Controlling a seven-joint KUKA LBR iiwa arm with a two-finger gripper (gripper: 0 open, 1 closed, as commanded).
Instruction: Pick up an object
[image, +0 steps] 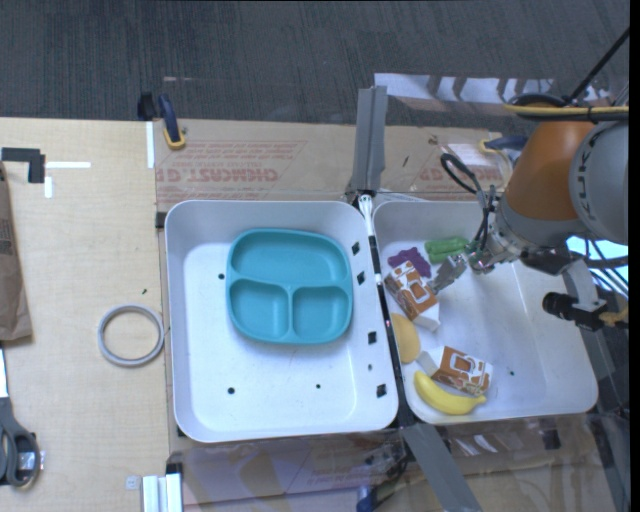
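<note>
The gripper (452, 271) hangs low in the right bin (520, 330), near its far left corner, with the jaws reaching toward the left; whether they are open or closed I cannot tell, and nothing shows between them. The nearest candidate is the orange-and-white carton (412, 295), lying just to the left of and slightly nearer than the jaw tips, its long axis running slantwise from far-left to near-right. Touching its far end is one purple packet (409, 262); one green object (446, 246) lies just beyond the jaws. Toward the near edge sit one yellow lemon-like piece (405, 338), one banana (447, 396) and a second orange carton (464, 369) resting on it. The left bin (200, 380) holds one teal divided plate (290, 287). One tape ring (131, 334) lies on the worktop (80, 250).
</note>
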